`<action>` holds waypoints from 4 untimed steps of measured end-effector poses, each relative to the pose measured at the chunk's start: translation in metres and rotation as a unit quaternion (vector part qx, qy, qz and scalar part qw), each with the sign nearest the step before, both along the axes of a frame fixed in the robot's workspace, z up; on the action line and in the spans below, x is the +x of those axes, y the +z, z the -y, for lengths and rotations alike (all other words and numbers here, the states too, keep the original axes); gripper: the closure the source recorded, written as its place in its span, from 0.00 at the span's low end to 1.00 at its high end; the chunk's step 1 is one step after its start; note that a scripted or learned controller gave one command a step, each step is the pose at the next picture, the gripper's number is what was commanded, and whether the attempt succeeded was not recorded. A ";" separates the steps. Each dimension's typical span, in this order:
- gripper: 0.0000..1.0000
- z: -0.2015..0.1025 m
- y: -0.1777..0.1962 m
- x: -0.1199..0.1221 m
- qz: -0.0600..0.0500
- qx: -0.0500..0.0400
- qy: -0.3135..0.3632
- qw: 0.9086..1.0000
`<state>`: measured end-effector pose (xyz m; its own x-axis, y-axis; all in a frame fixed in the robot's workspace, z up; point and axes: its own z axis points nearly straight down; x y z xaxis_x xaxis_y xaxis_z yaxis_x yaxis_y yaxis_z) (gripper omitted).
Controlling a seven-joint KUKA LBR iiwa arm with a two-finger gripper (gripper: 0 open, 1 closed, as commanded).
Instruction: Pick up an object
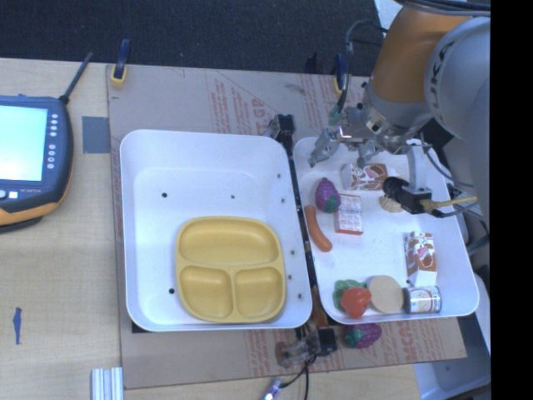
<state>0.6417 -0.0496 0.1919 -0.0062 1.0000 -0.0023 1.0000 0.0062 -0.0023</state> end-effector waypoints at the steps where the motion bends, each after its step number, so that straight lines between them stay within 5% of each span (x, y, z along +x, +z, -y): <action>1: 0.00 0.000 0.000 -0.006 -0.002 0.000 -0.001 1.000; 2: 0.00 0.046 -0.073 -0.034 -0.002 0.000 -0.001 1.000; 3: 0.00 0.065 -0.101 0.005 -0.011 0.004 -0.003 1.000; 4: 0.00 0.058 -0.101 0.009 -0.013 -0.001 -0.006 1.000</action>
<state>0.6505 -0.1079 0.0909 0.0063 1.0000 -0.0041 0.9996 -0.0065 -0.0289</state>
